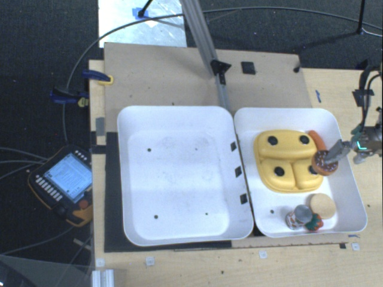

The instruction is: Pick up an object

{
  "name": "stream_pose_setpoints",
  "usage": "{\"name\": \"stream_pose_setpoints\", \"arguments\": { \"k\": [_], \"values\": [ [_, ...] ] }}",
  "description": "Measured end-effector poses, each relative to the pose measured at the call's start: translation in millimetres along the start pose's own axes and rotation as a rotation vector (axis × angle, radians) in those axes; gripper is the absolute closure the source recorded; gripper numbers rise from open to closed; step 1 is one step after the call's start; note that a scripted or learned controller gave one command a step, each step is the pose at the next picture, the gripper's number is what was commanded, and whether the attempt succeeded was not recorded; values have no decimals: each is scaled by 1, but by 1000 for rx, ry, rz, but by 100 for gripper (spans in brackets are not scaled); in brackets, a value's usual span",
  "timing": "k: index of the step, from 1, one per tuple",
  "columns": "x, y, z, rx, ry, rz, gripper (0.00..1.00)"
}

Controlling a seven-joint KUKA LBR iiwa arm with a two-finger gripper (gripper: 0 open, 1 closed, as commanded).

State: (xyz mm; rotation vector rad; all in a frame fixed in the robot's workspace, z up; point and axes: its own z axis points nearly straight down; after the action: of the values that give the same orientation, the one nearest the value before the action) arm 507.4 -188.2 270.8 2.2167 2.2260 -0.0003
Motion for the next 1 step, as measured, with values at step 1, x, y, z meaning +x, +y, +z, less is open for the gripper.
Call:
{"name": "stream_pose_setpoints", "arguments": {
  "k": [1],
  "values": [
    [0,0,-1,-2,-1,0,0]
  ]
}}
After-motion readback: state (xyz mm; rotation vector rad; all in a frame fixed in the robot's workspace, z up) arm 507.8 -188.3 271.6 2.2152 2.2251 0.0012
